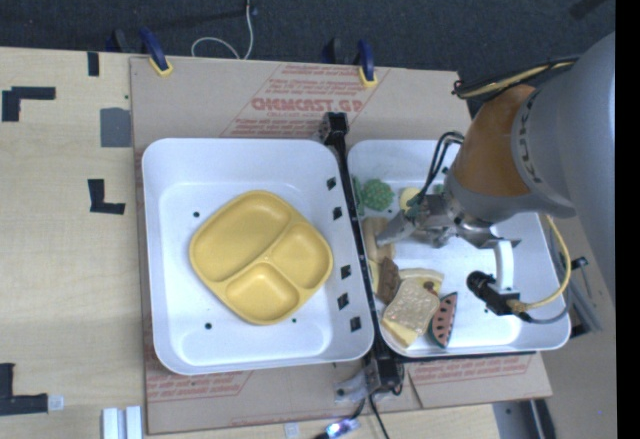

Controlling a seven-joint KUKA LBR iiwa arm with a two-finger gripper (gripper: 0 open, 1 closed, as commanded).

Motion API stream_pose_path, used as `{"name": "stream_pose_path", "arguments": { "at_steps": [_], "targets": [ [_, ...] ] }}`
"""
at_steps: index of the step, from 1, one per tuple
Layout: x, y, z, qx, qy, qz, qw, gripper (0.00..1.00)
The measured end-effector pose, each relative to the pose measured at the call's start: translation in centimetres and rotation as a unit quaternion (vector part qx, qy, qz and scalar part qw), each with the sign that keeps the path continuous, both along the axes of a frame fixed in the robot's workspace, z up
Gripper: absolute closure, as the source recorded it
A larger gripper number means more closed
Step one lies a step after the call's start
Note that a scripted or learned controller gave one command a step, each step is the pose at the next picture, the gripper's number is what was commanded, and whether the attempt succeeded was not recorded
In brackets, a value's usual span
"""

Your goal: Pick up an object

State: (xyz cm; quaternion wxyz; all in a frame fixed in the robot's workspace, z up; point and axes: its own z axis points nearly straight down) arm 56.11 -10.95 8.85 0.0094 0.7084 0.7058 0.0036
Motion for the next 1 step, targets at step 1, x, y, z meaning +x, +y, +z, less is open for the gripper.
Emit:
{"name": "stream_pose_path", "arguments": {
  "at_steps": [1],
  "targets": [
    [-5.82,-0.42,-0.06,0.0029,0.003,-0.001,1.0,0.0]
  ]
}}
